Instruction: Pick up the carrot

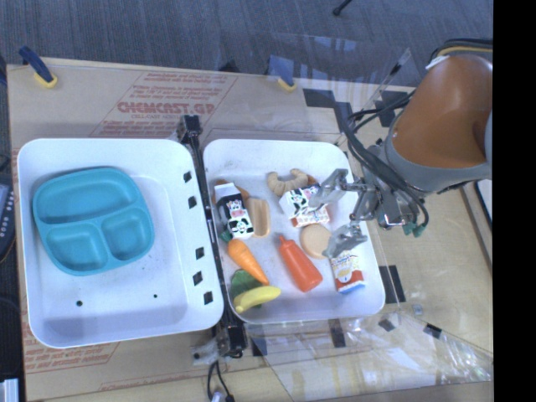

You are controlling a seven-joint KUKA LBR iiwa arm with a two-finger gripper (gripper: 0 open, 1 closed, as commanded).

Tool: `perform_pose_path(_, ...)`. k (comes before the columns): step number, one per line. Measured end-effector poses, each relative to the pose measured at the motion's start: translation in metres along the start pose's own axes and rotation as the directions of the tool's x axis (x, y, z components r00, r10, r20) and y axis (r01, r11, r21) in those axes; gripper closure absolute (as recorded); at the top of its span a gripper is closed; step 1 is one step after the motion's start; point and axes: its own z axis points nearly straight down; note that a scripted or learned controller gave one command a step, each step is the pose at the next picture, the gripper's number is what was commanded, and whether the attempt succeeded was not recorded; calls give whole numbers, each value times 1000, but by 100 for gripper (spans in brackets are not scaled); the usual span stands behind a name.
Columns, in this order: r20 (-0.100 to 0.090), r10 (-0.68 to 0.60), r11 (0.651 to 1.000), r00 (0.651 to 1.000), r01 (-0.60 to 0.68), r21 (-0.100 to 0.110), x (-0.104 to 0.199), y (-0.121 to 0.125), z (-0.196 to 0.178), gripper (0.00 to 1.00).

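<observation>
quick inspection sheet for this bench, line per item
surface: two white bins side by side, left bin and right bin, on a board with red print
job's things: carrot lies in the right bin near its left wall, between a milk carton and a banana; nothing grips it
clutter: blue tray in left bin; red bottle, hot dog, second carton in right bin
grippers: gripper over the right bin's right part, fingers spread, holding nothing
cables: black cables along the wrist
surroundings: grey carpet, yellow clamps at the board's far edge
</observation>
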Motion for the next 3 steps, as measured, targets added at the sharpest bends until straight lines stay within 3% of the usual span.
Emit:
perform_pose_path(1,0,214,977,977,-214,-3,15,49,179,0)
perform_pose_path(2,4,583,813,813,-583,3,-9,59,178,0)
perform_pose_path(3,3,575,818,818,-575,2,-10,61,168,100)
